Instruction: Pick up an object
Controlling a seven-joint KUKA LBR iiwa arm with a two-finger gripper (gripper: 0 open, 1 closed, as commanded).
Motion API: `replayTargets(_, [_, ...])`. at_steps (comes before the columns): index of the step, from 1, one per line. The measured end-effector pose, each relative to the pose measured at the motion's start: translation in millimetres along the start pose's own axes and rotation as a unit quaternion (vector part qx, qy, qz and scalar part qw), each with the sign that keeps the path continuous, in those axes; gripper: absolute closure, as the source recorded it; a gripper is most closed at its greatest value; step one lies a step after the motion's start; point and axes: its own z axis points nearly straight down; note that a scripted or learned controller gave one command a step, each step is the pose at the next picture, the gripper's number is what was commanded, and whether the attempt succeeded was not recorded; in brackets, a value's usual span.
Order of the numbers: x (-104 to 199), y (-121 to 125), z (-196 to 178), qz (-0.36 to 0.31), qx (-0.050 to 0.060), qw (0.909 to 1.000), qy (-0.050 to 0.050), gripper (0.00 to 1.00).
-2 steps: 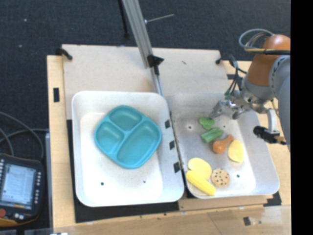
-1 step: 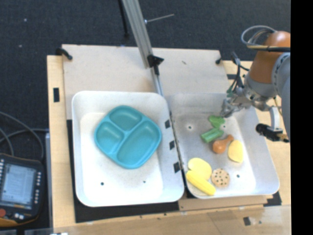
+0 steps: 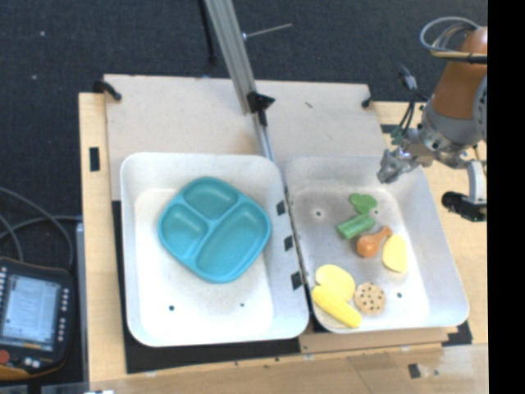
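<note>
Camera view. Tabletop [image 3: 205, 113] carries two shallow white bins side by side. Left bin [image 3: 143, 302] holds a teal divided plate [image 3: 215, 229], lying flat, roughly central, nearer the bin's far edge.

Right bin [image 3: 435, 277] holds the toy food items, all grouped in the middle-to-near part of the bin. Green piece [image 3: 358, 217]: two green parts, one above the other, touching. Just beside its near end, an orange drumstick-like piece [image 3: 371, 242]. To the right of that, touching or nearly so, a yellow wedge [image 3: 395, 254]. Toward the near left corner: a yellow rounded piece [image 3: 335, 278] with a yellow corn-like piece [image 3: 336, 308] at its near side, close against the bin's near rim. A round speckled cookie [image 3: 369, 299] lies just beside both.

Arm [image 3: 459, 89] enters from the right. Gripper [image 3: 392, 169] sits over the far right corner of the right bin, apart from all food items. Nothing visible between the jaws; cannot tell whether they are open or closed.

A grey metal pole [image 3: 234, 48] slants across the tabletop's far edge.
</note>
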Motion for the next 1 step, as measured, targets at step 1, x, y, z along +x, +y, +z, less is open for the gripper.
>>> replayTargets(1, [-2.9, -4.1, -63.9, 0.001, -0.001, 1.0000, -0.001, 1.00])
